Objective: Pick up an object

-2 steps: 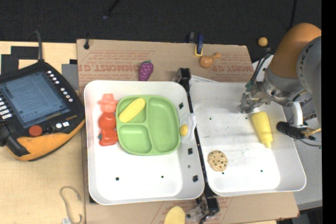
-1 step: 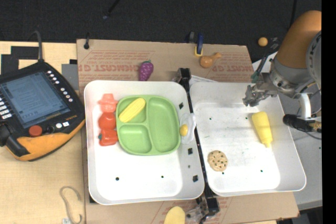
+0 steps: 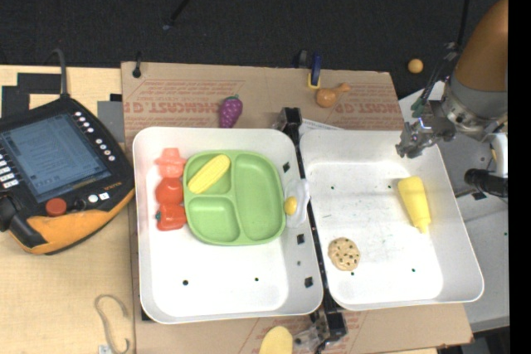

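Observation:
In the right bin (image 3: 390, 294) lie a yellow bottle-shaped toy (image 3: 415, 201) near the right wall and a round cookie (image 3: 343, 253) toward the front. The left bin (image 3: 216, 298) holds a green divided plate (image 3: 241, 203) with a yellow corn cob (image 3: 207, 172) in its top-left section, and a red-orange toy figure (image 3: 169, 188) beside the plate. A small yellow piece (image 3: 290, 206) sits at the plate's right edge. My gripper (image 3: 412, 143) hangs over the right bin's far right corner, above and behind the yellow bottle, with nothing seen between its fingers.
A purple grape bunch (image 3: 231, 110), an orange pear-shaped toy (image 3: 329, 94) and a small orange ball (image 3: 415, 65) lie behind the bins. A teach pendant (image 3: 58, 166) rests at the left. A yellow toy (image 3: 276, 340) sits in front of the bins.

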Robot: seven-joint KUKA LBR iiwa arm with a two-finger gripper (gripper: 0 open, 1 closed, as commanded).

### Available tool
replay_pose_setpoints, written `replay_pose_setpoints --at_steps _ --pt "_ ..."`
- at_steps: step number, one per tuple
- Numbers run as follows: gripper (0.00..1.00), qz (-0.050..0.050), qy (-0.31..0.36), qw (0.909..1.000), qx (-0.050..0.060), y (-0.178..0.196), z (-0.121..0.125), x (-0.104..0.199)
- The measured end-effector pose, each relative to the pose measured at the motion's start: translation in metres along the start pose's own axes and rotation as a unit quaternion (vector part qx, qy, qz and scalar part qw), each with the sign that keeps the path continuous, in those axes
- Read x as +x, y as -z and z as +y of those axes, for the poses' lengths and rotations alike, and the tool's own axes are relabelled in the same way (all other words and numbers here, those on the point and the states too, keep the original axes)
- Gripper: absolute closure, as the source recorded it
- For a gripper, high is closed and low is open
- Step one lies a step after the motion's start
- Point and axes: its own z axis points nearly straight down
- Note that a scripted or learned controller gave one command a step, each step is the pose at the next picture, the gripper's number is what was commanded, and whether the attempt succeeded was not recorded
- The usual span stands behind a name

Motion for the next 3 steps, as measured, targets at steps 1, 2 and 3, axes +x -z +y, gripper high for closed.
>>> replay_pose_setpoints --at_steps 1,2,3 --pt "1.0 0.0 0.0 1.0 0.001 0.025 0.0 -0.002" --pt "1.0 0.001 0.002 1.0 0.004 0.017 -0.04 0.031" --pt "1.0 0.002 0.0 1.0 0.005 0.012 -0.08 0.068"
